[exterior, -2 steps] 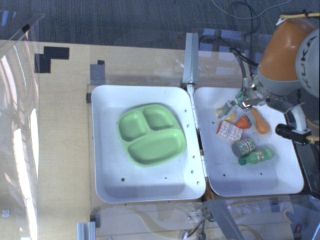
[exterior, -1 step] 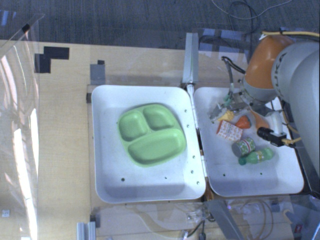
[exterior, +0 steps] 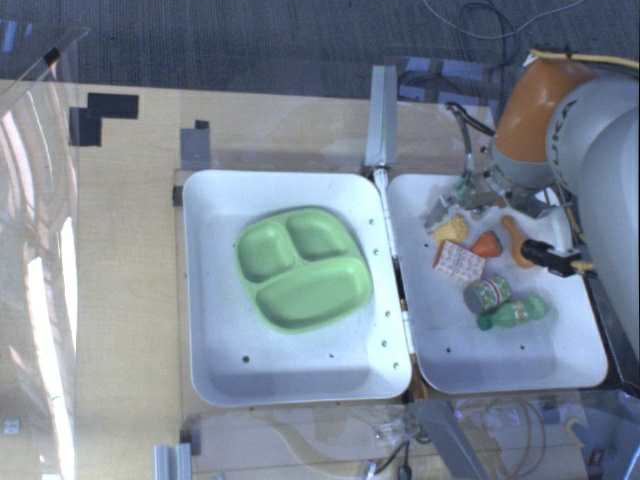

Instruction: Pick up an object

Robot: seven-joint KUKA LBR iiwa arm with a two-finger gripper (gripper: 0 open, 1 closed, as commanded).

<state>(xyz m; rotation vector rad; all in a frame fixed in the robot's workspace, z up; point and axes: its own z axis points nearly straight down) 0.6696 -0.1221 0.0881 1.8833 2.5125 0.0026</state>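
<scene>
Bottle point(exterior: 514, 313), green, lies on its side in the right bin point(exterior: 500, 363), long axis left-right, slightly tilted, beside a can point(exterior: 487, 293). Tool point(exterior: 462, 200) hangs over that bin's far left corner above a yellow item point(exterior: 451, 229); its opening cannot be told. Near half is bare. Left bin point(exterior: 215, 268) holds 1 green divided plate point(exterior: 303, 268). Pale wooden table point(exterior: 120, 298).

I see a pale green divided plate point(exterior: 303, 268) in the white left bin point(exterior: 215, 368); in the white right bin point(exterior: 560, 363), a green bottle point(exterior: 512, 313), a red-and-white checked packet point(exterior: 459, 262) and an orange carrot point(exterior: 516, 241).
</scene>
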